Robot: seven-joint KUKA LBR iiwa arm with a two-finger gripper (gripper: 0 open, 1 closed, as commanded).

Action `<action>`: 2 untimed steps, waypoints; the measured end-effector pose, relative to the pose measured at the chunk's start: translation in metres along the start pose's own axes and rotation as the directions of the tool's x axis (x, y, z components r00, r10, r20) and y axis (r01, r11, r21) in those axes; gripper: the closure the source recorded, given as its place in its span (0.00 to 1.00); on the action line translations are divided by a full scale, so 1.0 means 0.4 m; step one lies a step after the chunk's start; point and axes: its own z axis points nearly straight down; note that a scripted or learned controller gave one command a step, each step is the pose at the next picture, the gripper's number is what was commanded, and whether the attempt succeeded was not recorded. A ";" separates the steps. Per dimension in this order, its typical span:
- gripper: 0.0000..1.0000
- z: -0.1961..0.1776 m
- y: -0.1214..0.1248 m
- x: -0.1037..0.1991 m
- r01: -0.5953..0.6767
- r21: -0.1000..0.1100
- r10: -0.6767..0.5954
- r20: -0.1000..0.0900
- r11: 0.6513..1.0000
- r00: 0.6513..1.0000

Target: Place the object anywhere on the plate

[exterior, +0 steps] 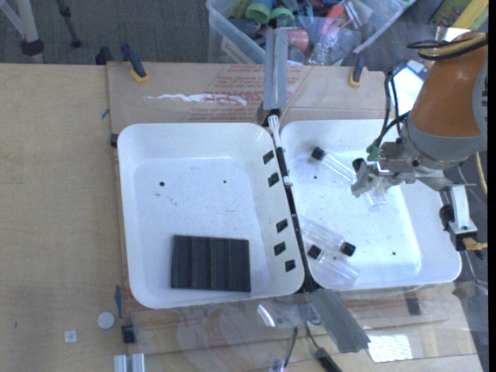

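Claw (366, 183) over right bin (434, 266); cannot tell its state. Nearest clear bottle (333, 163) lies just left of claw. Dark ridged plate (211, 263) far left, in left bin (136, 208).

A clear plastic tub (232, 22) heaped with colourful toys sits beyond the pale wooden table (54, 208). Two orange-handled clamps (133, 62) grip a brown cardboard sheet's (194, 91) far edge.
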 end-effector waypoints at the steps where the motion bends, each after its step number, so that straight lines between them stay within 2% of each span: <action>1: 1.00 -0.198 0.131 0.086 -0.369 -0.001 0.369 -0.001 0.930 0.930; 2: 1.00 -0.411 0.126 0.242 -0.727 -0.001 0.727 -0.001 0.687 0.687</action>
